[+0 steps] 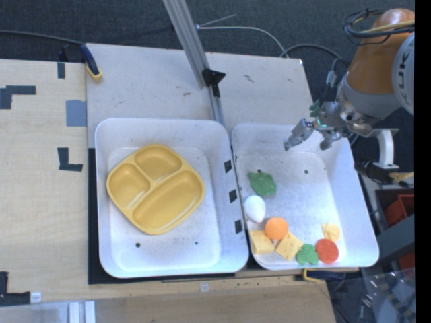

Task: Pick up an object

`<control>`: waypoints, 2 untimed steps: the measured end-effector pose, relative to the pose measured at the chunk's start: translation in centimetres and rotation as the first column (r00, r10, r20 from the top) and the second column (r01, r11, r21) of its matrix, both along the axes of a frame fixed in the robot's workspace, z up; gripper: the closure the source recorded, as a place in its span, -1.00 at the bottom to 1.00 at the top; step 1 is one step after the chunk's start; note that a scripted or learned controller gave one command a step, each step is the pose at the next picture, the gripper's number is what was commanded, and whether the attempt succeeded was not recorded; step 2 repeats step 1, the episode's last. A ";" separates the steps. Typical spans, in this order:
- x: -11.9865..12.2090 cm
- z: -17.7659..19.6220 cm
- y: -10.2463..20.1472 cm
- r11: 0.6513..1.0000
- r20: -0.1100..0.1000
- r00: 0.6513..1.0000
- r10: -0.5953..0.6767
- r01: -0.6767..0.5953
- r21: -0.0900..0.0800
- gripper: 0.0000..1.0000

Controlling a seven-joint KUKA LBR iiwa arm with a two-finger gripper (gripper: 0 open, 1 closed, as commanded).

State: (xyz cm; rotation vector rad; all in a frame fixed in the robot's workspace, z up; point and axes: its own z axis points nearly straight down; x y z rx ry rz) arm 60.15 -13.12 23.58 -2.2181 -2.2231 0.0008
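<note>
At the right bin's (350, 180) near edge, about 6 o'clock, small food pieces crowd together: a green piece (308, 254) partly tucked under a red ball (327, 250), yellow blocks (281, 244) overlapping, an orange ball (276, 228) resting against them, and a white egg (254, 208) at 8 o'clock touching the bin wall. A green leafy piece (262, 182) lies alone near the centre; its shape is hard to make out. A small yellow piece (330, 231) sits at 5 o'clock. The jaws (312, 134) hang at 12 o'clock over the bin's far end, spread apart, nothing between them. The left bin (111, 180) holds a yellow divided plate (155, 188). The arm (377, 73) is cut off at the right.
</note>
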 end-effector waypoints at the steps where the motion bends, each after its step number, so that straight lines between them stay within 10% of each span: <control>1: -0.4 -14.9 -4.5 1.000 -0.008 1.000 -0.003 0.003 -0.001 -1.00; 2: -0.4 -14.9 -4.5 1.000 -0.008 1.000 -0.003 0.003 -0.001 -1.00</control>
